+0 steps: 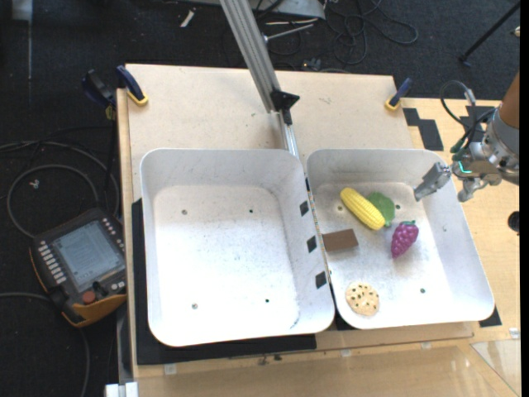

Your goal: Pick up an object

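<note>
Two white bins are sitting side by side on the bench (207, 106), and my arm is reaching in from the right. My gripper (450, 185) is hanging over the far right corner of the right bin (465, 255), just inside its rim. Its fingers (431, 180) are standing spread apart with nothing between them, so I am not gripping anything.

Five pickable things are lying in the right bin, all left of and nearer than my gripper. A yellow corn cob (362, 208) is lying slantwise near the bin's middle, touching a green piece (383, 204) that is poking out from behind it on the right. A purple grape bunch (403, 238) is lying just near of that green piece, apart from the corn. A brown block (339, 240) is lying flat to the left of the grapes, close to the bin's left wall. A round speckled cookie (362, 298) is lying at the near edge, well apart from the rest.

The left bin (149, 176) is lying to the left, its right wall touching the right bin. A metal pole (248, 40) is slanting in from the far side down to where the bins are meeting. A teach pendant (83, 259) is lying on the floor at the left.
</note>
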`<control>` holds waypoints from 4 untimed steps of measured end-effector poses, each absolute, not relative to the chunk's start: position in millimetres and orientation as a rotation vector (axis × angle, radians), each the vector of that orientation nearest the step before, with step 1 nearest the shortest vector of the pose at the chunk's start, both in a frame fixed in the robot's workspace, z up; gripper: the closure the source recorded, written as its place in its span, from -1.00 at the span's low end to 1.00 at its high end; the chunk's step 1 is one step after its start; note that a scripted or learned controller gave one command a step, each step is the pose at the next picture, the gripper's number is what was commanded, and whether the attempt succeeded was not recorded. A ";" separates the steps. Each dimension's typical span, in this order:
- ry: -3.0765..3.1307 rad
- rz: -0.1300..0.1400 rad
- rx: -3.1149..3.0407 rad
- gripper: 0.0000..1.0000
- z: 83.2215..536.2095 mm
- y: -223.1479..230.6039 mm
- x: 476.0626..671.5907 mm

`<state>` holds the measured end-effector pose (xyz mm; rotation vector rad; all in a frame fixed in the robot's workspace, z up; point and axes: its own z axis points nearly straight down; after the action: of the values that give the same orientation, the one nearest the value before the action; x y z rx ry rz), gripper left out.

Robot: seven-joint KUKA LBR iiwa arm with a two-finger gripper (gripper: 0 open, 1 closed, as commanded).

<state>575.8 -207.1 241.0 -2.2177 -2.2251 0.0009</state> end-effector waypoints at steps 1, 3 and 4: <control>-2.220 0.004 -2.219 -1.00 194.3 -210.6 581.9; -2.218 0.004 -2.218 -1.00 95.8 -202.9 579.7; -2.222 -0.001 -2.223 1.00 109.7 -203.8 581.5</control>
<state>581.5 -203.8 109.7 -2.2230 -2.2225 -0.0008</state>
